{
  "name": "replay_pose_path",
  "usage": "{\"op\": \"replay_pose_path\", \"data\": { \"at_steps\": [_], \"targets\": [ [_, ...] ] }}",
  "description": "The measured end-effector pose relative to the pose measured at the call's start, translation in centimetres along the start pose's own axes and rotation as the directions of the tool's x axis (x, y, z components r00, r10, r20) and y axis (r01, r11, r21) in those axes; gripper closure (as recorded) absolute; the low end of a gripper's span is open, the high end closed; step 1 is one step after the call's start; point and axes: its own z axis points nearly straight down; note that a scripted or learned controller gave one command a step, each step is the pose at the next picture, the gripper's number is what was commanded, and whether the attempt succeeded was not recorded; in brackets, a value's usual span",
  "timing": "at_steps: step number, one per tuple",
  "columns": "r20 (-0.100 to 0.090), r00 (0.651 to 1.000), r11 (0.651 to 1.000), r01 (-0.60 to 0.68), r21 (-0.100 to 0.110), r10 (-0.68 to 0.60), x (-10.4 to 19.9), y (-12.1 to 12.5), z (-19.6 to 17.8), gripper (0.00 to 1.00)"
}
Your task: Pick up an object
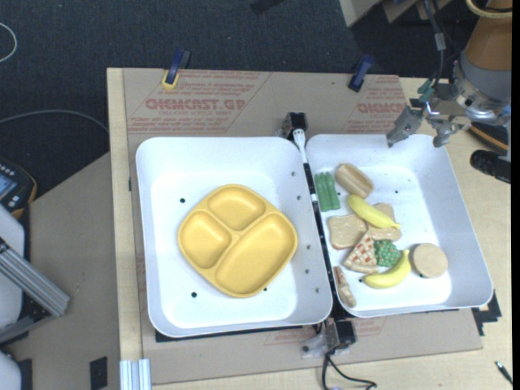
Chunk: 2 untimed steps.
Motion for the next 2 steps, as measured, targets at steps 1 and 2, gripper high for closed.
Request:
{"op": "replay_pose_path", "data": {
  "at_steps": [1,2],
  "targets": [
    [0.001,1.000,1.000,0.001,-0.004,-0.001,0.0,0.1,-1.1,1.00],
    [0.000,1.000,1.000,0.008,-0.015,-0.008,6.8,-2.6,-12.5,1.00]
  ]
}}
